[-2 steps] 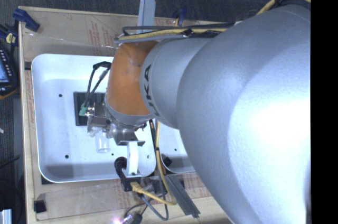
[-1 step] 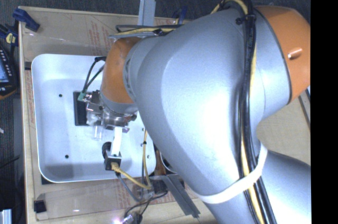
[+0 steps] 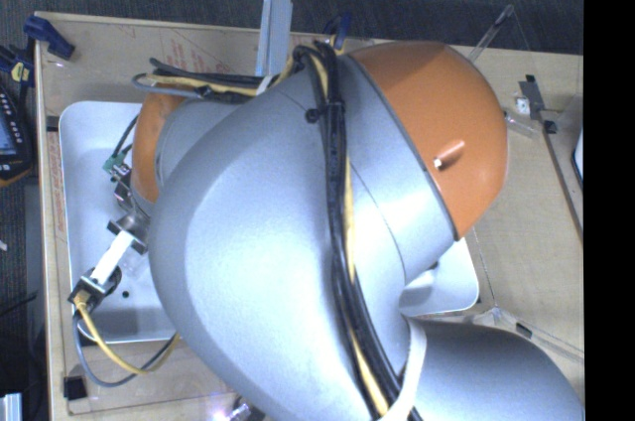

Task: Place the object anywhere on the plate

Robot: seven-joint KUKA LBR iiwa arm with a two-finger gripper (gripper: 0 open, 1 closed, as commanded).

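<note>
At the far left edge, off the table [image 3: 541, 210], sits a dark device with yellow trim [image 3: 10, 146]. A blue clamp [image 3: 46, 33] grips the table's far left corner. Just right of it lies the left bin [image 3: 71, 133], with its white rim and a strip of its floor showing along the left side.

Over that strip hangs a cluster of small hardware with a green wire [image 3: 120, 169]. Nearer, a white block [image 3: 115, 255] ends in a dark fitting. From the fitting a yellow cable [image 3: 111, 361] loops over the bin's near rim.

The grey arm [image 3: 268, 280] covers most of both bins from here rightward. Its bulk lies very close to the camera. Whether the jaws are open or closed cannot be told, nor whether they hold anything. Where the object and the plate lie cannot be told either, as the arm hides the bin floors.

A bundle of black and yellow cables [image 3: 335, 201] runs along the arm from far to near. A metal post [image 3: 277, 30] stands upright at the far side, behind the arm. To the right is the orange band [image 3: 442, 126], rounded and glossy. Near it, a corner of the right bin [image 3: 458, 288] shows under the arm. On the bare table at the right lie a thin rod [image 3: 493, 28] and a small metal bracket [image 3: 530, 97].
</note>
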